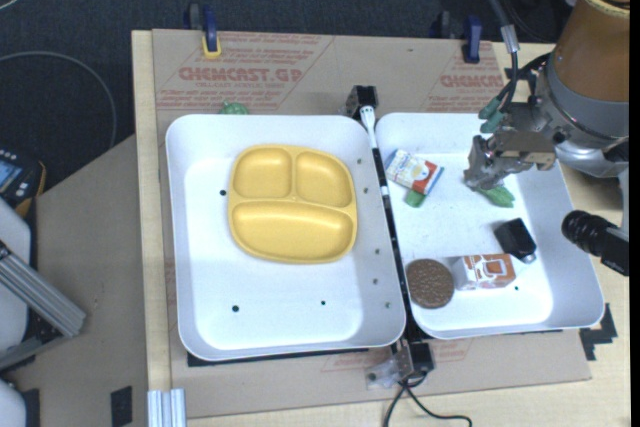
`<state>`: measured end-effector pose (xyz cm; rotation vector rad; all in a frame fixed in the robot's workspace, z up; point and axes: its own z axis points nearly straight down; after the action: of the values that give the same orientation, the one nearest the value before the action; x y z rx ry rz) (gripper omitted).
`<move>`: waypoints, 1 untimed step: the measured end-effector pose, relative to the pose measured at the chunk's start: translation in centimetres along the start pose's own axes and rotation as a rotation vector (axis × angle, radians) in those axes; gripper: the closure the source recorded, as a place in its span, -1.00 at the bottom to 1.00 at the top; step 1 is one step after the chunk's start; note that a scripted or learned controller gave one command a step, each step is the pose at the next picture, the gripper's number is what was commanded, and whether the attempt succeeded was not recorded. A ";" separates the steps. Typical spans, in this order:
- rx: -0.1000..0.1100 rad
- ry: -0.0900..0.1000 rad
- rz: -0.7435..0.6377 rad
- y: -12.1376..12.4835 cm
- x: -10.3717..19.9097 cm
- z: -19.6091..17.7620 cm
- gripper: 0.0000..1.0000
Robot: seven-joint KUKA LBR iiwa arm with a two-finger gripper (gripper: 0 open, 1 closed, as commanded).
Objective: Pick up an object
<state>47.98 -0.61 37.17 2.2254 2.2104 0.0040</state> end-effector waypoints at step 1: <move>0.000 0.001 -0.007 0.1 0.4 -0.9 1.00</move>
<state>48.04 -0.24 38.05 2.2180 2.2191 0.0047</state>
